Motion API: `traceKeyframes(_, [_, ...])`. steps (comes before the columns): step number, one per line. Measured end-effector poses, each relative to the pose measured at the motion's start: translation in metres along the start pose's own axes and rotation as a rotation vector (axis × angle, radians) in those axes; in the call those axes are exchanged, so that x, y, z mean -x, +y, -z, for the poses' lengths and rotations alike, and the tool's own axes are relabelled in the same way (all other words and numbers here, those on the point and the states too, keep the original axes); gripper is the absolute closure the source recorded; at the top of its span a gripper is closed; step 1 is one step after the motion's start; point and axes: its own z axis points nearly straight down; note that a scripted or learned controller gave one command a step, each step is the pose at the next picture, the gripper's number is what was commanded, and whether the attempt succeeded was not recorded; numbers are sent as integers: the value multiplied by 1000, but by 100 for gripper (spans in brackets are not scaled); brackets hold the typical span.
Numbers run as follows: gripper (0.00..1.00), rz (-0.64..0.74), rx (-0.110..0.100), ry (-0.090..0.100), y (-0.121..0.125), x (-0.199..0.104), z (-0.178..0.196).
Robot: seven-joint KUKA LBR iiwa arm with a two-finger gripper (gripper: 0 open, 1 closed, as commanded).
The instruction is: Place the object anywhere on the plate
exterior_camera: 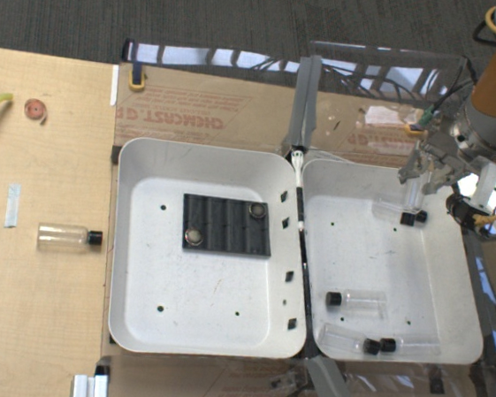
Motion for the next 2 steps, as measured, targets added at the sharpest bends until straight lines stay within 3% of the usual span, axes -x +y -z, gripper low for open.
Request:
traceKeyframes(1, [100, -7, -1, 1, -84, -25, 4])
traceKeyframes(2, [100, 124, -1, 1, -154, -54, 21])
